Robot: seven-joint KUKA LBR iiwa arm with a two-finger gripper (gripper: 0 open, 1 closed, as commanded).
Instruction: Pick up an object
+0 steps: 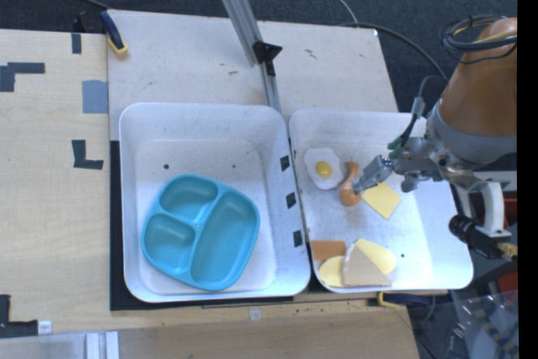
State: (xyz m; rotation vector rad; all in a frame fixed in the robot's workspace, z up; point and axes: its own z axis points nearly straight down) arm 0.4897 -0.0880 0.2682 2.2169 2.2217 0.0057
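In the right bin (437,265), just beside the fried egg (323,169), the end effector (363,183) is seen low over a small orange-brown sausage (349,185). Whether it is spread or pressed together cannot be told. The sausage lies directly at its tip, long axis roughly vertical in the view. A yellow cheese slice (382,201) is set on the sausage's far side from the egg.

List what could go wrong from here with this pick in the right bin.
The end effector sits low at the hot dog, with the fried egg and cheese slice crowded alongside; it may nudge or catch a neighbour instead. The hot dog is small and rounded, so it could slip away.
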